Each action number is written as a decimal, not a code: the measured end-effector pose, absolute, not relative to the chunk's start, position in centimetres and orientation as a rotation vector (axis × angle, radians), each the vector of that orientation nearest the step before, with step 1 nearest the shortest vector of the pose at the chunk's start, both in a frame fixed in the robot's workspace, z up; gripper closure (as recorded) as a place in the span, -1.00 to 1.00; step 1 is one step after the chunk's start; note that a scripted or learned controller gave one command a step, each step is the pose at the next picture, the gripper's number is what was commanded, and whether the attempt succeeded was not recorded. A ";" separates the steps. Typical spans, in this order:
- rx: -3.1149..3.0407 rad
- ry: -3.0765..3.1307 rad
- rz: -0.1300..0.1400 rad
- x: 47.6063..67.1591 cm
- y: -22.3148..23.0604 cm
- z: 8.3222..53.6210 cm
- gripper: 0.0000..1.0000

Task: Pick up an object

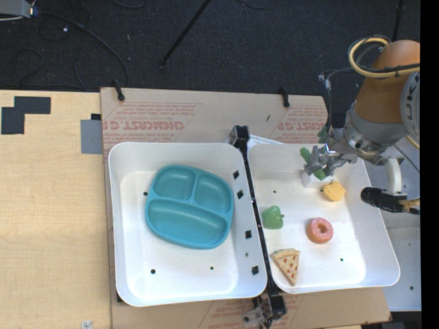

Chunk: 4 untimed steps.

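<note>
My gripper (319, 162) hangs over the back of the right bin (374, 266), reaching in from the right. A small green-and-white thing (306, 156) sits right at the gripper, its middle hidden by the metal; I cannot tell whether it is held or lying in the bin. Just to the gripper's lower right lies a yellow piece (334, 192). Further forward in the same bin are a green pepper (273, 217), a pink donut (319, 230) and a pizza slice (287, 264).
The left bin (130, 266) holds a teal divided plate (190, 205). A black-clipped ridge (250, 218) joins the two bins. Brown cardboard (178, 118) lies under both, with the wooden bench (48, 218) to the left.
</note>
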<state>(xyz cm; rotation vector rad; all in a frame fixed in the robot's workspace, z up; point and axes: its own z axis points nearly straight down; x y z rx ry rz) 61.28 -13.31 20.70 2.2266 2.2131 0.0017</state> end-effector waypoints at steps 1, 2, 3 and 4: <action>2.226 2.213 0.003 60.5 -13.7 26.5 1.00; 2.221 2.228 -0.003 60.1 -8.6 25.6 1.00; 2.220 2.230 -0.003 59.1 -4.1 25.8 1.00; 2.221 2.230 -0.005 57.5 0.5 24.2 1.00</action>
